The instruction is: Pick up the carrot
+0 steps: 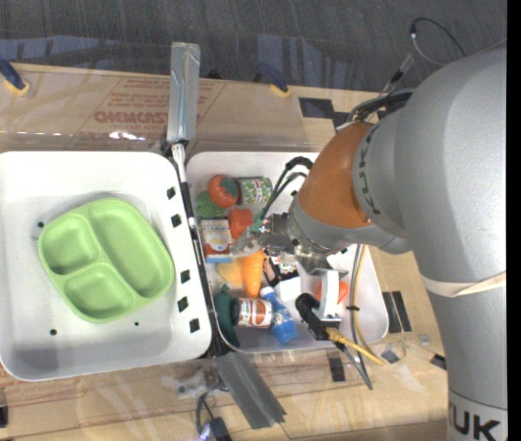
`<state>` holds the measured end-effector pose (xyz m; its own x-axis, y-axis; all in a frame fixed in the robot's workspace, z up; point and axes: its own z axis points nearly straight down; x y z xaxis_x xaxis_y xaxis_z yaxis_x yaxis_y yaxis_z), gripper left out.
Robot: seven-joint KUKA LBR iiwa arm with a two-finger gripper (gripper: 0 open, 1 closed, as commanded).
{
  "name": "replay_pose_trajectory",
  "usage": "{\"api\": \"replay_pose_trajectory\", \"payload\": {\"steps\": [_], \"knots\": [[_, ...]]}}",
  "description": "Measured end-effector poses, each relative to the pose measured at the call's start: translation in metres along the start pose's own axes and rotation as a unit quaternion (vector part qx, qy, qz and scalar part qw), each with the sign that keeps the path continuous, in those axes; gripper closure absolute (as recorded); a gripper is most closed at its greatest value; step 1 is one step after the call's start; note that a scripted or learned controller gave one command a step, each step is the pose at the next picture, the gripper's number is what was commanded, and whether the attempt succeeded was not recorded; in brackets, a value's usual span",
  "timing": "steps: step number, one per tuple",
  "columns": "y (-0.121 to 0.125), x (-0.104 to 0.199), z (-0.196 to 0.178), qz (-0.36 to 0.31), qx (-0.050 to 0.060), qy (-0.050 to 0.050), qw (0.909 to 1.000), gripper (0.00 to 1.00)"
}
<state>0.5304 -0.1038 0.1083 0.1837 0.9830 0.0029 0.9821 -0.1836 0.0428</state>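
Two shallow white bins are seen side by side, and the grey arm (444, 182) with its orange band is reached in over the right bin (375, 315). The left bin (21, 246), well to the left of the gripper (274, 255), is occupied by a green divided plate (104, 257). The gripper is lowered into the clutter of the right bin; its state cannot be told. The carrot (252, 274) is found just beside it, to the lower left, apparently touching. A soda can (254, 312) is laid below the gripper, and a tomato-like toy (223, 191) is placed up and to the left.
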Motion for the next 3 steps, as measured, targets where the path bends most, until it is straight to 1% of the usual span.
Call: {"api": "replay_pose_trajectory", "payload": {"steps": [1,2,3], "knots": [[0.017,0.003,0.002,-0.096,0.007,-0.003,0.9954,0.00],[-0.008,0.001,0.000,-0.020,-0.003,-0.002,0.9998,0.00],[-0.005,0.002,0.001,-0.147,0.004,-0.005,0.9891,0.00]]}}
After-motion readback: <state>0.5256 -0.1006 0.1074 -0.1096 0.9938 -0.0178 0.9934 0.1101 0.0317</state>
